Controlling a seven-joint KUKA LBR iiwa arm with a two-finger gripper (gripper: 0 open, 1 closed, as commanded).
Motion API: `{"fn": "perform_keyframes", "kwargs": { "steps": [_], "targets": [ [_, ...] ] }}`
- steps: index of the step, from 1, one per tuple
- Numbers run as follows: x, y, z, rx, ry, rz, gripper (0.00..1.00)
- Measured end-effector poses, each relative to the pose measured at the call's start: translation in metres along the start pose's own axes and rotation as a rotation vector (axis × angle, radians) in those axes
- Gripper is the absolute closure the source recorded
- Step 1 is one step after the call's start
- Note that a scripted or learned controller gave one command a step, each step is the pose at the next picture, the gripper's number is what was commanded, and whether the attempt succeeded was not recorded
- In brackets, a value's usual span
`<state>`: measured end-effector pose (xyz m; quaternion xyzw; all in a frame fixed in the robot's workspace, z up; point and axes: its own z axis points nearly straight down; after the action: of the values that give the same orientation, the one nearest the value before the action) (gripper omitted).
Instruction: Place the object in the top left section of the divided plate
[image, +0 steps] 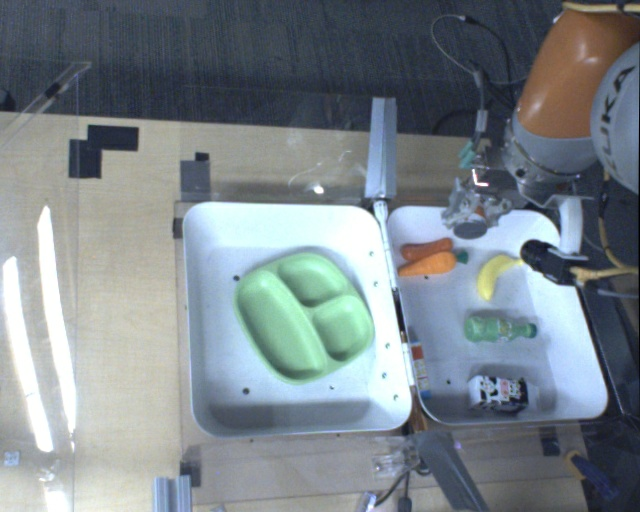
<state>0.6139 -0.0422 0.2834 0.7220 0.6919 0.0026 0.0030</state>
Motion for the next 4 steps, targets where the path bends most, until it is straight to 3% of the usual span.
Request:
{"fn": "perform_keyframes", "kwargs": {
  "steps": [1, 2, 3, 4],
  "targets": [
    [0.047, -0.041, -0.031, 0.001, 0.000, 0.087, 1.00],
    [0.099, -0.057, 0.044, 0.006, 0.000, 0.350, 1.00],
    [0.147, -0.043, 0.020, 0.005, 0.000, 0.495, 1.00],
    [0.151, -0.061, 0.034, 0.007, -0.001, 0.472, 1.00]
  ]
}}
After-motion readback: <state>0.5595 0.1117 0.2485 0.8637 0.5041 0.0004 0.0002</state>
